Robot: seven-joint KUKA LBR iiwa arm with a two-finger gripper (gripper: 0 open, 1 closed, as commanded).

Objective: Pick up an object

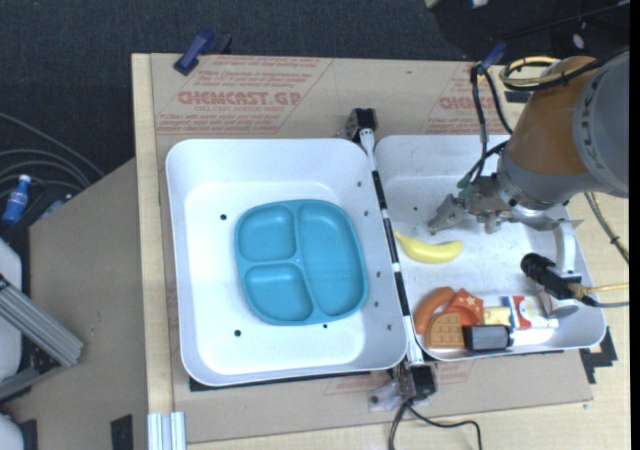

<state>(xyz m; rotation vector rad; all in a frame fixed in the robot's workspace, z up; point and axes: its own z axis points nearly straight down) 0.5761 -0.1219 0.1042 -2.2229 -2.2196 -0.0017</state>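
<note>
Jaws apart, with nothing between them. Gripper (465,222) low in the right bin (425,154), near its back half, on the end of the grey arm (585,128) with the orange band. Yellow banana (430,250) flat on the bin floor, just in front of the gripper and a little to its left. Close to the left fingertip, not touching it, not between the jaws. Curved, ends turned up toward the gripper. More small things at the front of the same bin: an orange and red pile (450,310), a black block (488,338), a white box (527,318). Well apart, in the left bin (190,238), a blue tray (300,261) with three parts.
</note>
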